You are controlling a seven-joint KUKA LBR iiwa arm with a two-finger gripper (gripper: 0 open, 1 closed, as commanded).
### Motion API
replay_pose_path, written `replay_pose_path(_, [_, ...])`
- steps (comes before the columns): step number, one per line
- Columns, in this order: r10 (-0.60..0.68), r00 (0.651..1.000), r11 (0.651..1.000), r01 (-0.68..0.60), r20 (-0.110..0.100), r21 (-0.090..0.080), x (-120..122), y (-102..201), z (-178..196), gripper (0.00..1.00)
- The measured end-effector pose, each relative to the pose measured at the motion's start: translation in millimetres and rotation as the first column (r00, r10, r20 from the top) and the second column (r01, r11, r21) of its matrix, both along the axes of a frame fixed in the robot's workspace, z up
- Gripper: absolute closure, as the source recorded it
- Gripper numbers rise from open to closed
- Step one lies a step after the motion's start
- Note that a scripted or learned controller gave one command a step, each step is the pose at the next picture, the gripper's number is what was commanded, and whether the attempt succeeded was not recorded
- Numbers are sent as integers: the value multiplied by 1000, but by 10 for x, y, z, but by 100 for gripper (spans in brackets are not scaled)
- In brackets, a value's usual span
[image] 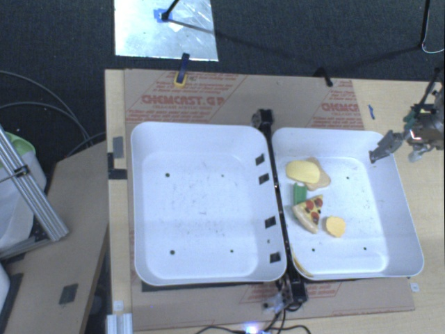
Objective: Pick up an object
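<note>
The right bin holds a small cluster of toy food near its left wall. A yellow rounded piece lies on top of a tan slab. Below them are a green block, a pizza slice and an orange disc. My gripper hangs over the bin's upper right corner, well to the right of the food. Its fingers stand open and nothing is between them.
The left bin lies beside the right one, with a black clip strip along the shared wall. Cardboard lies under both bins. A metal plate lies on the floor behind. An aluminium frame stands at the left.
</note>
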State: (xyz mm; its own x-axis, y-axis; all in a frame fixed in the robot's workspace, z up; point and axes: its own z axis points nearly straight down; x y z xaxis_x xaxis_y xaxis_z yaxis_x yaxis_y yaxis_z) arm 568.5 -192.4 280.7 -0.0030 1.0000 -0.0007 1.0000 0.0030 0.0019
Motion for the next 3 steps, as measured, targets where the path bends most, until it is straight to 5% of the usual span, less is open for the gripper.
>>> replay_pose_path(1, [-3, 1000, 1000, 3, -11, 4, -293, -34, -1326, 0])
replay_pose_path(2, [9, 1000, 1000, -9, 10, -1, 816, 446, -1963, 0])
replay_pose_path(3, [-6, 1000, 1000, 6, -4, 0, -15, 280, -1956, 0])
